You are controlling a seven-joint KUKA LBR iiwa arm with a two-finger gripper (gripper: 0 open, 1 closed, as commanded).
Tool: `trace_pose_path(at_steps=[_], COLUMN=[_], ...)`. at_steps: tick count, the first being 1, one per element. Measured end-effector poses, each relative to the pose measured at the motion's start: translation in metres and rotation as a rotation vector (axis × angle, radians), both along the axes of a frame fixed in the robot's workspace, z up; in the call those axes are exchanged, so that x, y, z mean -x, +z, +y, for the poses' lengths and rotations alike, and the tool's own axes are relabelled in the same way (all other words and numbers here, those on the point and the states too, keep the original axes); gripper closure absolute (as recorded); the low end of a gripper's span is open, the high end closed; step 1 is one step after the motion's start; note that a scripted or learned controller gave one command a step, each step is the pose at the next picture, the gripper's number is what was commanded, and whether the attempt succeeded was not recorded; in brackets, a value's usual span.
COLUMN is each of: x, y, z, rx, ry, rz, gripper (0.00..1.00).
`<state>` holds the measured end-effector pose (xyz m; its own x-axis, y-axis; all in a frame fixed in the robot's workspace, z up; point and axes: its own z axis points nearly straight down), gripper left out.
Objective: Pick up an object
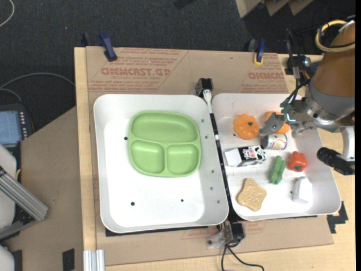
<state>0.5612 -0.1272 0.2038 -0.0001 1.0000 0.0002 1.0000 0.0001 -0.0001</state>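
Over in the left bin (107,168) a green divided plate (164,143) lies flat toward its far edge. Across the divider, the right bin (324,205) holds the pickings: a cracker (251,195) at the near edge, a black-and-white carton (246,154), an orange pumpkin (246,126), a green pepper (276,170), a red tomato (296,161), a white block (302,189). The gripper (274,130) hangs low just beside the pumpkin, likely lining up there; whether its fingers are apart or together, I cannot tell.
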Motion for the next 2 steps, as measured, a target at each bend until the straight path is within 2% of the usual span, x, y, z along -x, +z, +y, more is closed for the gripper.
trace_pose_path(at_steps=[1,2], x=[0.067,0.082], y=[0.011,0.065], z=[0.033,0.102], rx=[-0.003,-0.002], ry=[0.000,0.008], rz=[0.006,-0.005], gripper=[0.00,0.00])
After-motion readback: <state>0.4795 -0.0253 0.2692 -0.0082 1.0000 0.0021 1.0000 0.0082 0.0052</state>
